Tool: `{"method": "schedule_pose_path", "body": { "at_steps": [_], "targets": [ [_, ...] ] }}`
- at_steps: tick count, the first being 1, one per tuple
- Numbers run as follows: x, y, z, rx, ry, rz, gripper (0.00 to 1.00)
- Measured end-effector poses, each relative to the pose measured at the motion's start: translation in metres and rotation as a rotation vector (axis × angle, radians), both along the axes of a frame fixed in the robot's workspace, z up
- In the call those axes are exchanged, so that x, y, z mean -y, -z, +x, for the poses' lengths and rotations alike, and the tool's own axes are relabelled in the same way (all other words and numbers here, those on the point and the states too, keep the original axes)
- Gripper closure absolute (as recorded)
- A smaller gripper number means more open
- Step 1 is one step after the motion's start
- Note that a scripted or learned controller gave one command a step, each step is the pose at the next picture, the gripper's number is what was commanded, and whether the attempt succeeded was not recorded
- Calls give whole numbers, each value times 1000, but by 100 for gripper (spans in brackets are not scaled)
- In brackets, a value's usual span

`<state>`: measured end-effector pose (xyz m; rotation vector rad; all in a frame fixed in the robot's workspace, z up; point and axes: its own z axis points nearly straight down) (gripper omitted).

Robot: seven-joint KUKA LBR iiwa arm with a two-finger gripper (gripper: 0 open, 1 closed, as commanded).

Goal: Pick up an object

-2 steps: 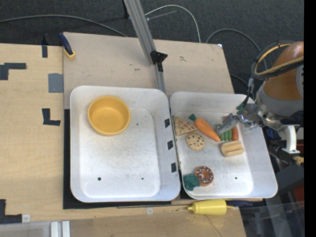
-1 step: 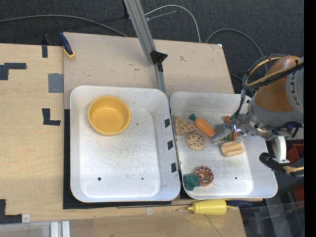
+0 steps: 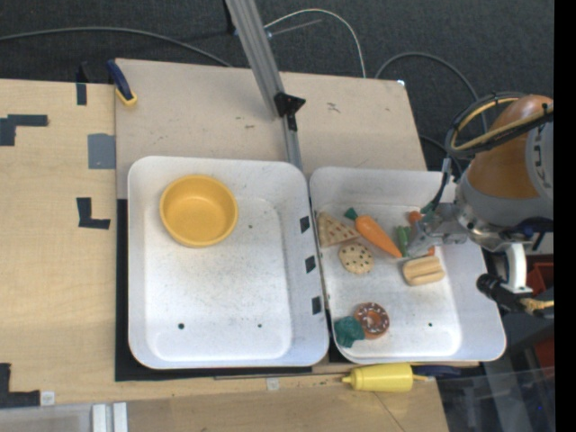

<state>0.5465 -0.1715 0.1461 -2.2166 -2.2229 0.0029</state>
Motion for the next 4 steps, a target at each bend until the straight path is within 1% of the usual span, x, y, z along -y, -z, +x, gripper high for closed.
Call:
{"method": "schedule_pose_path", "body": {
  "at_steps": [1,2,3,4],
  "targets": [
    [3,-45,7,7,1,-2,100],
    [-3,-106,10,9,0,-2,100],
    [-3,-137,10,5,1,-1,100],
    [-48,-120,30,1,-2,0,100]
  ]
}}
